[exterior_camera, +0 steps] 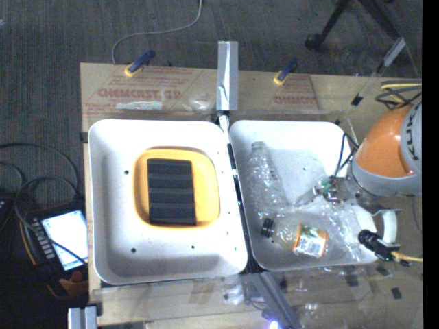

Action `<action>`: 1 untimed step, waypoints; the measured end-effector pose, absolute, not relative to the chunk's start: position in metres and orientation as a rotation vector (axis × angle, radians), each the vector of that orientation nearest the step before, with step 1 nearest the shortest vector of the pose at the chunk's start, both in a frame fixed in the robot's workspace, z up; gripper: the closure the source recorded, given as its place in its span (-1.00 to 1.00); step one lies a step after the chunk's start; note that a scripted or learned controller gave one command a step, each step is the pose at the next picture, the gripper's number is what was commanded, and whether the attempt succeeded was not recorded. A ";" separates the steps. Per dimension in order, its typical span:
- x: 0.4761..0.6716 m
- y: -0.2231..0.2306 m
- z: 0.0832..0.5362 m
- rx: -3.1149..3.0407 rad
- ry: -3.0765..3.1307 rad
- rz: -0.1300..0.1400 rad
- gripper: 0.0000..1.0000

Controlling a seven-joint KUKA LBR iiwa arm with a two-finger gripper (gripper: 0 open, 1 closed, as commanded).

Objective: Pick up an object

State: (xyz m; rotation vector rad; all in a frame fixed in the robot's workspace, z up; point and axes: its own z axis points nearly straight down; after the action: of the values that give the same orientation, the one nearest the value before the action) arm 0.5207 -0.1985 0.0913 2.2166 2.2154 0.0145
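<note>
The arm (pixel 394 153) reached in over the right bin (pixel 291 130), its orange band above the far right corner; the gripper (pixel 337 189) sat low at that bin's right side, among crumpled clear plastic (pixel 322 187), and whether it was open or had hold of anything could not be told, since glare and film masked it; nothing was plainly seen in its grasp. The likely things to pick lay in the same bin: a clear plastic bottle (pixel 260 166) lying lengthwise near the left wall, ribbed and nearly see-through against the white; and a second bottle (pixel 296 237) on its side near the front edge, dark-capped, with amber contents and an orange and green label. Both were lying down, probably because they had been dropped in loose, which left rounded, slippery flanks for a grasp. The left bin (pixel 110 204) held a yellow tray-like object with rounded corners (pixel 142 184), carrying a black ribbed block (pixel 171 192); it sat flat and centred, well apart from the gripper. Both bins were shallow, smooth and glossy, resting side by side on the brown board surface (pixel 137 91), with blue-handled clamps (pixel 140 62) at its back edge, presumably pinning it.
</note>
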 end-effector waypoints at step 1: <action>0.608 -0.145 0.110 1.951 2.461 -0.001 -1.00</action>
State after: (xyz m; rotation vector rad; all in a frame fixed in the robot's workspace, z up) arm 0.6079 -0.1454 0.1098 1.9508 2.4608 -0.0010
